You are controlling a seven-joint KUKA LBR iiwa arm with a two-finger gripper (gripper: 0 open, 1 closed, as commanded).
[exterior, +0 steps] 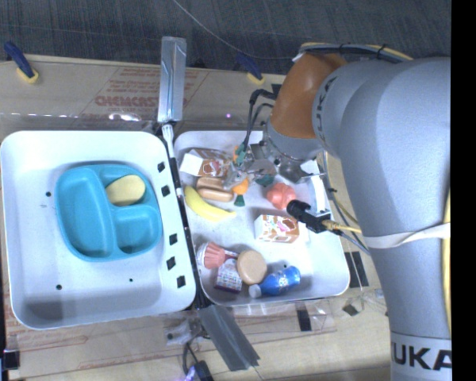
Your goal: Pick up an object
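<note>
The grey arm, looming closest to the lens, is carrying the letters "UKA" near its base, and its gripper is hanging over the far end of the right bin. I cannot tell how its jaws are standing. A hot dog is lying just left of the jaws, long axis crosswise, with a banana beyond it.

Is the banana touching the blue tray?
Apart. The camera view shows the banana in the right bin and the blue tray in the left bin, with both bins' walls between them.
</note>
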